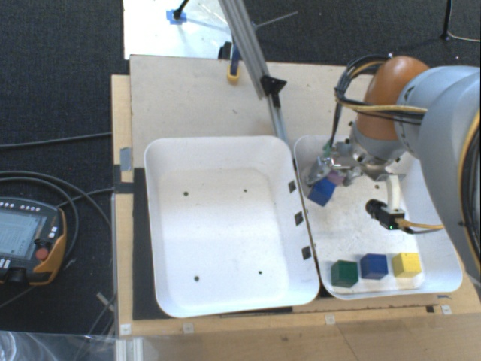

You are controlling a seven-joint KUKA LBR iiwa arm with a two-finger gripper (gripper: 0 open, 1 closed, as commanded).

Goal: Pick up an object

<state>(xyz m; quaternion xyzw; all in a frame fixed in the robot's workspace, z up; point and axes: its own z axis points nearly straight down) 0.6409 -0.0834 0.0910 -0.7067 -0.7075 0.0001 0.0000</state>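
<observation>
Two white bins sit side by side on the surface. Leftmost, the left bin offers nothing to grasp. Just past the shared rims, near the upper left corner of the right bin, a tilted blue cube hangs at the tip of the hand, whose fingers appear closed on the cube's upper part; the cube looks lifted clear of the bin floor, though that is hard to confirm from above. The grip seems to catch only an edge or corner, so my worry is that the cube pivots and slips out during any lift or swing, or knocks the nearby rim. Farther right, along the front wall, a green cube, another blue cube and a yellow cube stand in a row, well apart from the hand.
</observation>
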